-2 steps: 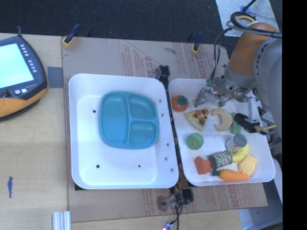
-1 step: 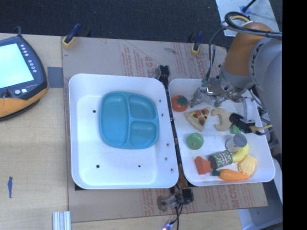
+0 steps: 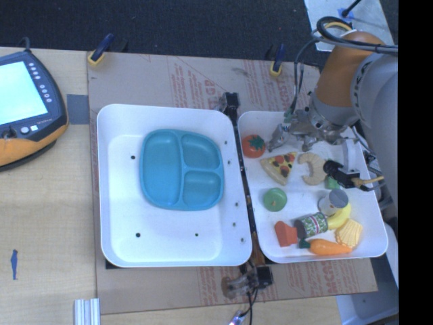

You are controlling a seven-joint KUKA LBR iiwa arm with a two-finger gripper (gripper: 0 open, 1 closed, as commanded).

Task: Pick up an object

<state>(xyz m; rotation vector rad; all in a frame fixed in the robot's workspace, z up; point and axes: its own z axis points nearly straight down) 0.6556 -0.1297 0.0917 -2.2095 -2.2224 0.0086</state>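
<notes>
I take the pizza slice [image 3: 281, 166] as the likeliest target: it lies flat in the right bin [image 3: 379, 246], just below and beside the gripper [image 3: 292, 135]. From that slice outward I note a tomato [image 3: 254, 145] up and to its left against the bin's inner wall, a tan croissant-shaped piece [image 3: 312, 168] to its right, and a green round fruit [image 3: 275, 198] below it. Further below sit a red block [image 3: 285, 233], a small can [image 3: 313, 223], a carrot [image 3: 326, 247], a banana [image 3: 342, 216] and a ridged yellow chip [image 3: 349, 232]. Well left of the slice, the left bin [image 3: 115, 181] bears a blue divided plate [image 3: 181, 169].

Gripper state: I cannot tell, its tip is too small and dark to read. Nothing is seen between its tips, so I record no grasp.

Judged step: approach, with the arm [image 3: 342, 66] hanging low over the upper part of the right bin. The next move would call for centring over one item, clear of its neighbours, then a straight descent and a close
</notes>
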